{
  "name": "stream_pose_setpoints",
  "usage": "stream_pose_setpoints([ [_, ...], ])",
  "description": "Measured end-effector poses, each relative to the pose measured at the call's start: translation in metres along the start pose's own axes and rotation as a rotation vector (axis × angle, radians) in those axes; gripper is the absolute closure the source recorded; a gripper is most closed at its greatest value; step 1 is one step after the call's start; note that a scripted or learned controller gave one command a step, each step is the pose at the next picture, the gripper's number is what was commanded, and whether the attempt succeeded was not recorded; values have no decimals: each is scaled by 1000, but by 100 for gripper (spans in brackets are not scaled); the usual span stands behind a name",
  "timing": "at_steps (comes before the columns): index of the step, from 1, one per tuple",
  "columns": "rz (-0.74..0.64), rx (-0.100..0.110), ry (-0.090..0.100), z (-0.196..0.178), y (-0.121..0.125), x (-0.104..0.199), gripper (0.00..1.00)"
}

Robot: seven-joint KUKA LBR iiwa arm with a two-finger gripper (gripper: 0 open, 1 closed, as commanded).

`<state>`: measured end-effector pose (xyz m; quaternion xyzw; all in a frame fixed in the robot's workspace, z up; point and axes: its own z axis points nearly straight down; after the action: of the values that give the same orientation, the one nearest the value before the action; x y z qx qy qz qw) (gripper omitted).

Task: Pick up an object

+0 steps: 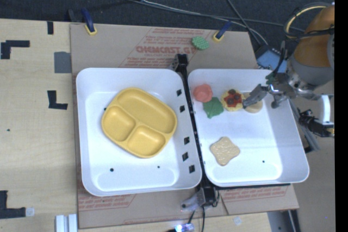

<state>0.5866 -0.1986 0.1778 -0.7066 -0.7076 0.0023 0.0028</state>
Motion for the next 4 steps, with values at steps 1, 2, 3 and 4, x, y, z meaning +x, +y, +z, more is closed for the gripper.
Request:
stream_pose_setpoints([
  [1, 0, -1, -1, 44, 2, -1, 0],
  [2, -1, -8, -4, 95, 3, -1, 0],
  [3, -1, -12, -5, 81, 4, -1, 100],
  [4, -1, -11, -1, 27, 2, 9, 100],
])
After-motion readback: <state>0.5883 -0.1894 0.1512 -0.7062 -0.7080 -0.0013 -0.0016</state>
